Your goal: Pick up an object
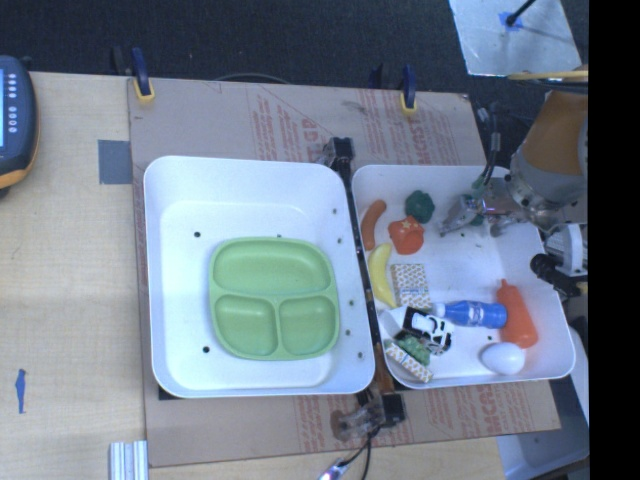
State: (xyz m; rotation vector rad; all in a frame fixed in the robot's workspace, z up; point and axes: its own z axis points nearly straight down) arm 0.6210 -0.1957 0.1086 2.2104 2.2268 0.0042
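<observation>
Your gripper (478,213) hung over the right bin's (560,368) far edge; its grip couldn't be told. Objects crowded the near-left side, the orange bottle (517,315) by the right wall.

A wooden bench (60,298) is covered mid-frame by a cardboard sheet (250,118), on which two white bins (160,268) (560,353) are set.

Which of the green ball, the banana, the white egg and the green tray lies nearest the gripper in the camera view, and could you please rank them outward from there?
From the gripper:
1. Green ball, just to its left in the right bin's upper part.
2. Banana, along that bin's left wall.
3. White egg, at the bin's lower right; close to the banana, so this ranking is loose.
4. Green tray, in the left bin.
</observation>
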